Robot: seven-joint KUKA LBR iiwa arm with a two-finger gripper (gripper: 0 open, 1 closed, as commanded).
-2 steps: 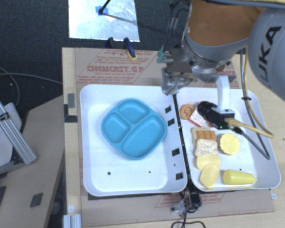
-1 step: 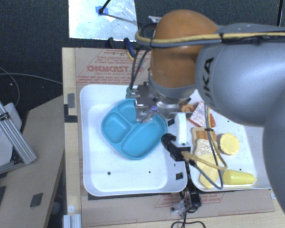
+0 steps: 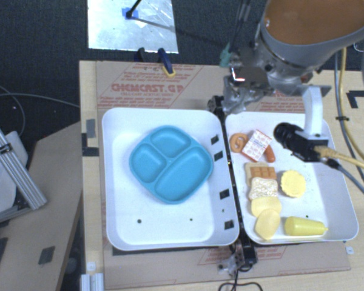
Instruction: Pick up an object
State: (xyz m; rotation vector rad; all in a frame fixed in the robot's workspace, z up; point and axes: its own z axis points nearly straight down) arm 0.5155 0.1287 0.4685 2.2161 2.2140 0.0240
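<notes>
The right bin (image 3: 346,214) holds several toy foods: a pretzel (image 3: 237,142), a red-and-white packet (image 3: 257,144), a sausage (image 3: 270,155), a waffle square (image 3: 261,171), a pale bread piece (image 3: 263,188), a round yellow piece (image 3: 293,183), two yellow slices (image 3: 267,216) and a yellow oblong piece (image 3: 304,226). My gripper (image 3: 238,99) hangs at the far edge of the bins, just above the divider and beyond the pretzel. Nothing shows in its grasp. The arm's grey and orange body covers the view's top right.
A blue divided plate (image 3: 171,163) lies in the left bin (image 3: 118,223). A black fitting with a cable (image 3: 296,140) reaches over the right bin's far right part. A shiny sheet (image 3: 132,17) lies beyond the bench.
</notes>
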